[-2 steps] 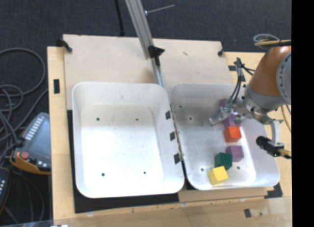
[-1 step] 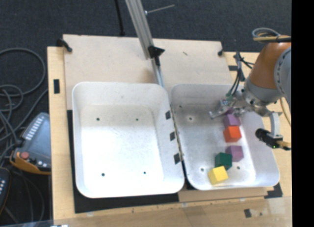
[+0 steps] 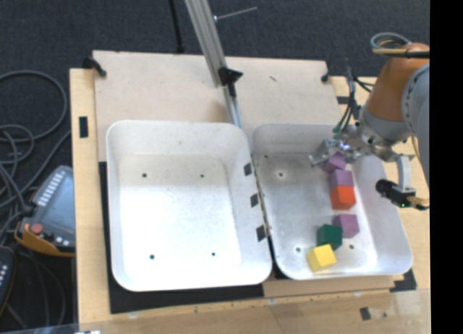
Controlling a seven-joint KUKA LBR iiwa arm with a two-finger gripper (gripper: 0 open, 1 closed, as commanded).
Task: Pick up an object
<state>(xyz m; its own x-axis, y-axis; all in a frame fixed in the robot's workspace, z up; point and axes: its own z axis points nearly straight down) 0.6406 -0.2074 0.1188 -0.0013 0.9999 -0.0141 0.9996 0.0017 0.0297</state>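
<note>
At the lower edge of the right bin [image 3: 387,249] a yellow cube [image 3: 321,257] lies nearest the camera, with a dark green cube [image 3: 329,236] just above it, the two close or touching. Beside the green one, to its right, sits a pale purple cube [image 3: 348,224]. Higher in the same bin an orange cube [image 3: 343,197] rests directly under a second purple block [image 3: 341,178], the two touching. Above them, a third purple piece [image 3: 336,163] lies tilted right at the tip of the pincer [image 3: 334,152]. The pincer hangs low over the upper right part of this bin; whether its tips are spread or pressed together cannot be told, and the purple piece is not clearly between them.

The left bin [image 3: 181,206] fills the middle left of the frame, its floor marked by a few dark dots. The grey arm with its orange band [image 3: 394,97] enters from the upper right. Both bins sit on the light wooden bench [image 3: 159,87]. A slanted aluminium post [image 3: 206,29] rises toward the top centre. A handheld controller [image 3: 47,210] lies at the far left among cables.
</note>
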